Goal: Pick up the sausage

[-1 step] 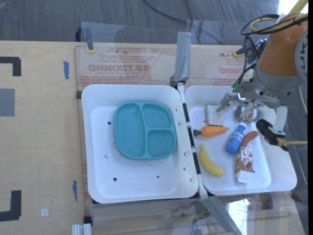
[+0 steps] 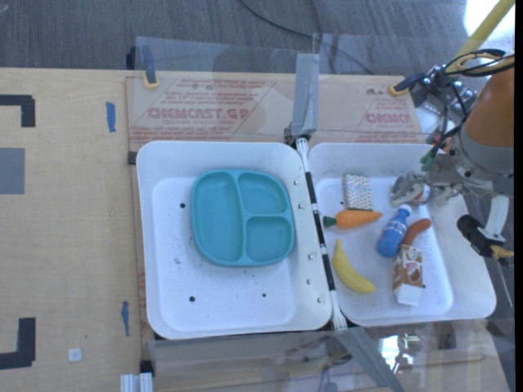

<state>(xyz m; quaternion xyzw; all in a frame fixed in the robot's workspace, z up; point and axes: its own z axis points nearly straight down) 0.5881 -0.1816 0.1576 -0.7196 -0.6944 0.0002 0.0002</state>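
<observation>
Right bin, far side: the sausage (image 2: 417, 229) lies here, reddish-brown and slanted, resting on the bin floor.
Sausage's neighbours: a blue bottle (image 2: 393, 233) sits just beside it on your left; a white tube (image 2: 408, 274) lies just below it.
Further out: you find a carrot (image 2: 355, 218), a patterned packet (image 2: 357, 192) and a banana (image 2: 351, 269) toward the divider.
Gripper: the gripper (image 2: 414, 189) hangs just above the sausage in the picture; you cannot tell from this angle how it is set.
Left bin: it holds a teal divided plate (image 2: 243, 217).
Progress: nothing looks lifted yet; by my judgement you have the approach under way, with the grasp and the raise left to do.
</observation>
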